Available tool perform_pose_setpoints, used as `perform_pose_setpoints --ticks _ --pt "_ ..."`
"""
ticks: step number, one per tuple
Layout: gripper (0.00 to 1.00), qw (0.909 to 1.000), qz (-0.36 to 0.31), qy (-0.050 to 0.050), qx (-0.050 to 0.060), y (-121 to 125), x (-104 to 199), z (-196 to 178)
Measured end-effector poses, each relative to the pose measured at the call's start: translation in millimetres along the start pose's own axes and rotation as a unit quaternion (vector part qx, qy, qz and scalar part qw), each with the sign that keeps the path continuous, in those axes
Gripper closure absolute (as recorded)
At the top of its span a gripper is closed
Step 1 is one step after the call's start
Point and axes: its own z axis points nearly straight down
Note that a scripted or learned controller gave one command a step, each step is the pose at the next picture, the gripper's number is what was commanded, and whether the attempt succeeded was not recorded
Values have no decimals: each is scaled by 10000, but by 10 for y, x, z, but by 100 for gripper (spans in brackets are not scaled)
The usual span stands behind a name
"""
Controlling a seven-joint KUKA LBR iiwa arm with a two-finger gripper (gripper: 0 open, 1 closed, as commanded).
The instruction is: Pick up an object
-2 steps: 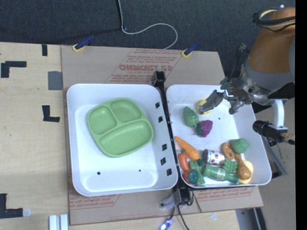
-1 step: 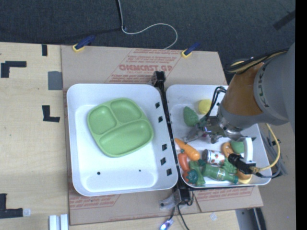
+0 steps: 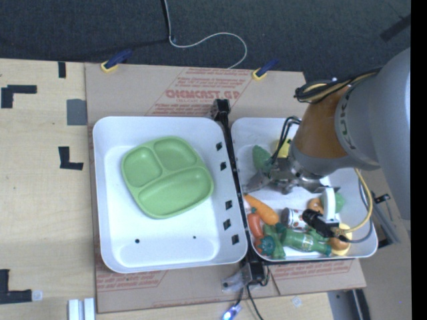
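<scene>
My gripper (image 3: 267, 177) hangs low in the right bin (image 3: 357, 249); its metal fingers look slightly parted with nothing between them. A green toy (image 3: 261, 157) sits just behind the fingers, a carrot (image 3: 261, 209) just in front. I fear closing here pinches air, or nudges the carrot into the crowded pile (image 3: 300, 235).

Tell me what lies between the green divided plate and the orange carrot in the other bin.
In the camera view, between the green plate and the carrot lie bare white bin floor and the black-clipped walls where the bins meet.
</scene>
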Motion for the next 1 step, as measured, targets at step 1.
perform_pose_setpoints --ticks 1 --pt "0 10000 14 -12 -4 -801 -3 -12"
